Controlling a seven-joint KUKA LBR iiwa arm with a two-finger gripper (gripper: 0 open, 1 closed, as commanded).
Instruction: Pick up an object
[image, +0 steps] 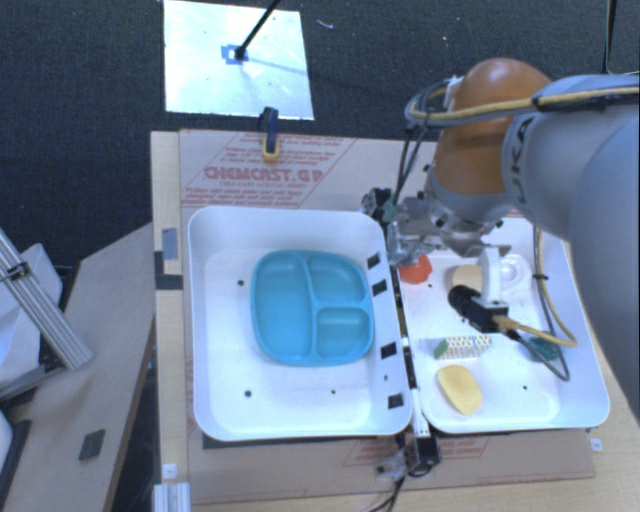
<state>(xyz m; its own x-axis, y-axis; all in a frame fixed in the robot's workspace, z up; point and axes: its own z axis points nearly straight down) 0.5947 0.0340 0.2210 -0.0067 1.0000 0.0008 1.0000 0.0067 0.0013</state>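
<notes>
While the arm (560, 140) hangs over the right bin (585, 400), I cannot tell the state of its gripper (415, 240). I see a smooth orange round piece (415, 268) beside it, and a yellow oval (460, 388) nearer me.

The left shallow white plastic bin (215, 400) holds a light-blue divided plastic tray (310, 306), lying flat near its middle. Both bins rest on a sheet of brown printed cardboard (290, 170) spread over the worktop. A yellow and black clamp (270, 135) grips the cardboard's far edge. Behind it, a pale square panel (235, 75) lies on dark carpet (75, 110).
</notes>
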